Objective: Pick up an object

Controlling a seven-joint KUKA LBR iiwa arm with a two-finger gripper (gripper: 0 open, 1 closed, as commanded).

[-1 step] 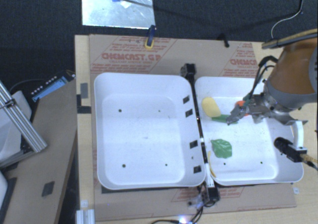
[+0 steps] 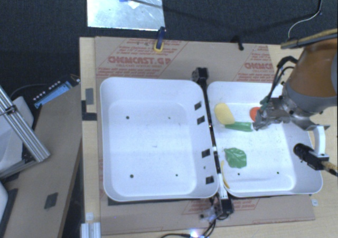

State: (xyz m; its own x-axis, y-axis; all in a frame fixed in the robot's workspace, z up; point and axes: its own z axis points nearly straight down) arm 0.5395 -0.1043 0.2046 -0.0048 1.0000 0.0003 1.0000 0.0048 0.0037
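Tool (image 2: 260,121) low in right white plastic bin (image 2: 303,184), at end of long green plastic piece (image 2: 238,125), beside small orange-red object (image 2: 254,111); likely lining up a grasp; opening: cannot tell

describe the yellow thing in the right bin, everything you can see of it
The yellow thing is a small, smooth, rounded lump, longer than wide, plain pale yellow, looking like plastic or foam. It lies flat on the floor of the right bin, in the upper left part near the wall shared with the other bin. Its lower end meets, or nearly meets, the left end of a long green piece; contact is too small to tell. The gripper is at that piece's far end, apart from the yellow thing.
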